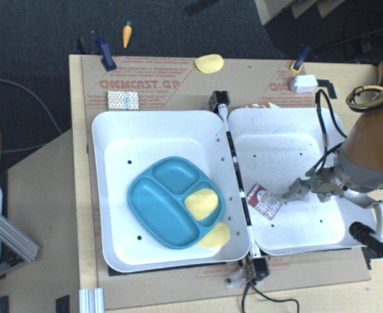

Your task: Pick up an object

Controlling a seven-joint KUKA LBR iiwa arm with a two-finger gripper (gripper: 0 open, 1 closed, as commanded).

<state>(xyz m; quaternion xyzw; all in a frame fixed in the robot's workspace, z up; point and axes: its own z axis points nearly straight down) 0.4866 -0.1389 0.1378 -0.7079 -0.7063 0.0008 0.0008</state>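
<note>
A: Red-and-white, the packet (266, 202) is seen lying flat on the floor of the right bin (289, 237), just beyond the tip of the gripper (294, 190), toward the divider (234, 168) between the bins. No contact can be made out.

B: Is anything held between the fingers?

A: Nothing is seen there. Whether they are spread or closed cannot be told; the tip is small and blurred, and only a grey wedge is made out ahead of the orange-banded arm (367, 150).

B: Which step is judged to be in hand?

A: The approach, most likely. The packet has not been lifted. A short advance toward it and a descent would be called for next, with the fingers set astride it before closing. Being thin and flat, it may be pushed along the plastic rather than caught.

B: And the surroundings?

A: Far past the packet, in the left bin (113, 149), a blue tray (159, 207) is seen with a yellow piece (202, 203) in one compartment and another (215, 236) at its edge. The bench (87, 175) is brown board with red lettering; a yellow lump (209, 63), a blue clip (105, 55) and a patterned tile (123, 100) lie on its far side. Dark carpet (35, 38) is seen beyond, with cables at the left.
</note>
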